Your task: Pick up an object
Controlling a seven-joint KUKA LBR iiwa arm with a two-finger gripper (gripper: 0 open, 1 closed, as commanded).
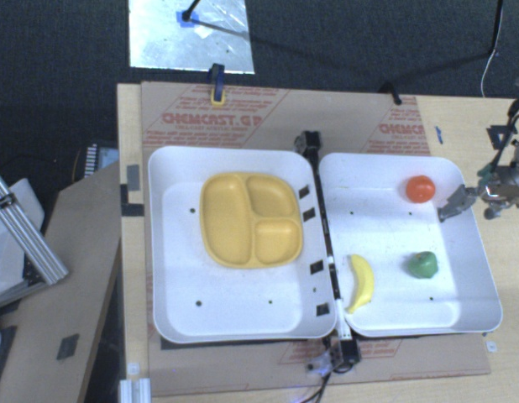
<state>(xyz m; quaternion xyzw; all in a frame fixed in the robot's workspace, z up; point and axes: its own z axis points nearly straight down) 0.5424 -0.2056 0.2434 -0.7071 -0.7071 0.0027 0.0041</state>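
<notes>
Nearest the camera, in the right bin (474,309), lay a banana (361,282) close to the bin's left wall, beside the divider between the two bins. Its long axis ran up and down the view with a slight lean: the upper tip pointed toward the far left, the lower end toward the near edge, and the curve bulged to the right. Judged from its look, it was probably a light plastic toy, stiff and smooth, so best gripped across its narrow middle, with the jaws set square to that long axis.

A green apple (423,264) sat further right — round, with no real axis and likely slippery, so a grip across its widest part would suit it. An orange fruit (420,189) lay near the far right corner, also round.

At the right bin's right rim hovered the gripper (454,203), just beside the orange fruit but apart from it, with nothing between its fingers. Whether they stood apart or together could not be told at this size. The orange fruit looked the closest candidate for a pick.

In the left bin (171,309) rested a yellow divided plate (249,219) — broad and shallow, awkward for a two-finger hold except at its rim.
</notes>
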